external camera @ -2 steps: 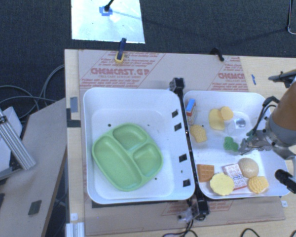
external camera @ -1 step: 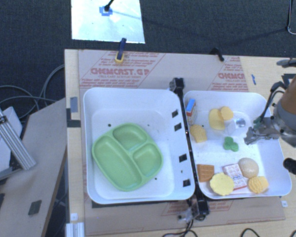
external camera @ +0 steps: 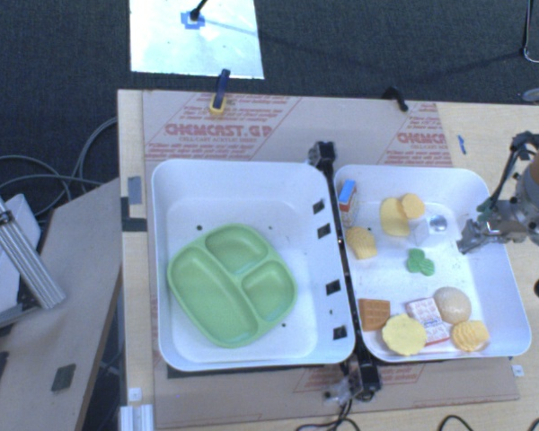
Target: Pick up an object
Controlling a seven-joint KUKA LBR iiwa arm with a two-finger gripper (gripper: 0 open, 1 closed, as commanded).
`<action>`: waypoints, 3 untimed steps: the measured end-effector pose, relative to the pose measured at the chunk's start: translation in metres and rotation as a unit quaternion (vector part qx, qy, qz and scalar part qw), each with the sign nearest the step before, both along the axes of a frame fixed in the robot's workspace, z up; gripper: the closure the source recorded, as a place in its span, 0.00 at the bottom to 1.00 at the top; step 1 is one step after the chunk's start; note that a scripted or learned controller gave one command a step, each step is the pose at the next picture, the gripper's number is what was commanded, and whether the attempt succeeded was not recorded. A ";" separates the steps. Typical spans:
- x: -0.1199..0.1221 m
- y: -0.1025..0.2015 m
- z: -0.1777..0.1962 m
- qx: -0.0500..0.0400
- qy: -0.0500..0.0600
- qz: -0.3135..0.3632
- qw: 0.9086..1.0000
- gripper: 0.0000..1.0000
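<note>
The right bin (external camera: 499, 281) holds several toy foods. Two yellow rounds (external camera: 401, 214) lie near its back, with a clear cup-like item (external camera: 427, 226) beside them. A small green piece (external camera: 419, 261) sits mid-bin, and a yellow chunk (external camera: 361, 242) is near the divider. At the front are an orange cracker (external camera: 375, 313), a yellow disc (external camera: 404, 334), a red-and-white packet (external camera: 427, 318), a beige bun (external camera: 452, 304) and a ridged yellow piece (external camera: 470, 335). My gripper (external camera: 475, 235) hangs over the bin's right side, right of the green piece, with nothing seen in it.
The left bin (external camera: 184, 205) carries a green divided plate (external camera: 231, 283). A small blue-and-orange box (external camera: 346, 194) leans at the divider's back end. Black clips run along the divider (external camera: 334, 268). Cables trail off the bench to the left.
</note>
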State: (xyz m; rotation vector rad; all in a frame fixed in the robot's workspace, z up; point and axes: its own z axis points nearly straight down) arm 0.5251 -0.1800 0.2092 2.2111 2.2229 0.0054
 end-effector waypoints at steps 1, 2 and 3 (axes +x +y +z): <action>0.001 0.000 0.016 0.000 0.001 0.000 1.000 1.00; 0.006 0.054 0.014 0.002 0.003 0.002 1.000 1.00; 0.027 0.100 0.021 0.001 0.001 0.003 1.000 1.00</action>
